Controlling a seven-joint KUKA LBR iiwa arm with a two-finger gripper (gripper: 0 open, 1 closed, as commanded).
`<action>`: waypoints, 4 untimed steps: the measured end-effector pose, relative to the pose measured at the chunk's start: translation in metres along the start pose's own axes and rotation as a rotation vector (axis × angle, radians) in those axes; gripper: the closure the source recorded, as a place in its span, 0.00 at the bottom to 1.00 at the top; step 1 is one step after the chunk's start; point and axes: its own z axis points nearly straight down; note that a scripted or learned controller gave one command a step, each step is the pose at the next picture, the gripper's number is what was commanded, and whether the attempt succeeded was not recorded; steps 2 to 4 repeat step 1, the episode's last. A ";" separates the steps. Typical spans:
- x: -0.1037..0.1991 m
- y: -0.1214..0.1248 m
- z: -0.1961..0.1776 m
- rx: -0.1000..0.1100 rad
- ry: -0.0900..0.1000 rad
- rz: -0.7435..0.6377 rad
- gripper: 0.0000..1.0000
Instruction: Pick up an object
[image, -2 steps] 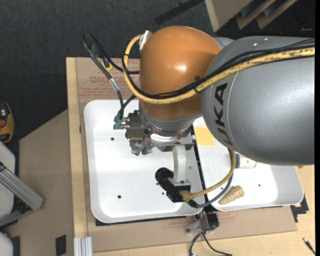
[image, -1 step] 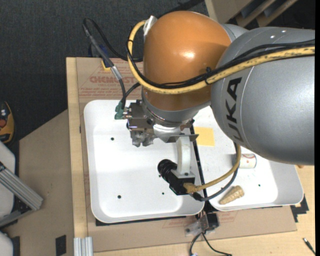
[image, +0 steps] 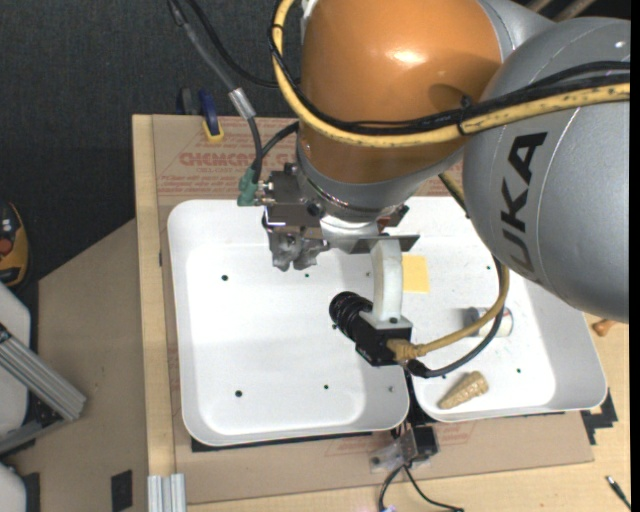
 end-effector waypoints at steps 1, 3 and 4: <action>0.000 0.001 -0.155 -0.014 0.007 -0.001 1.00; 0.000 0.001 -0.155 -0.014 0.007 -0.001 1.00; 0.000 0.001 -0.155 -0.014 0.007 -0.001 1.00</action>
